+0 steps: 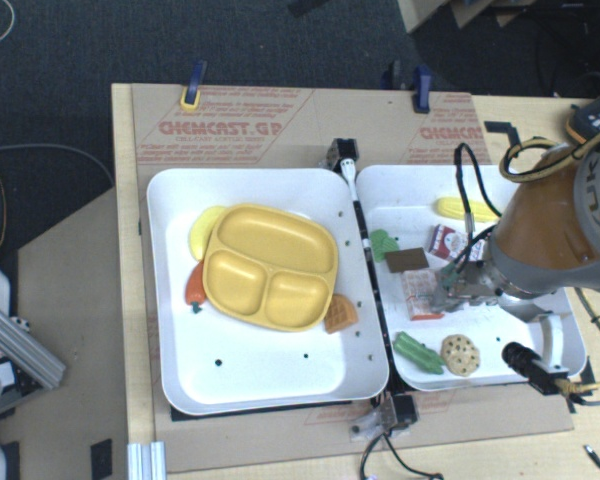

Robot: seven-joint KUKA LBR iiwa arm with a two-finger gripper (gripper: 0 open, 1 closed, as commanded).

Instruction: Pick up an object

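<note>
Gripper (452, 290) low in the right bin (540, 368), open or closed I cannot tell, cookie (460, 354) just below it, brown block (406, 260) beside

Two white bins (170, 268) – one yellow tray (268, 265), one cookie (461, 354)

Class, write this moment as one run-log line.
arm: over right bin | gripper: low, by red-white packet | nearby: cookie, green pod | left bin: yellow divided plate

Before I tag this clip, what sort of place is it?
Likely a robotics lab bench set up for grasping trials: two white bins of toy food sit on a board clamped to the table, with loose cables on the carpet.
</note>
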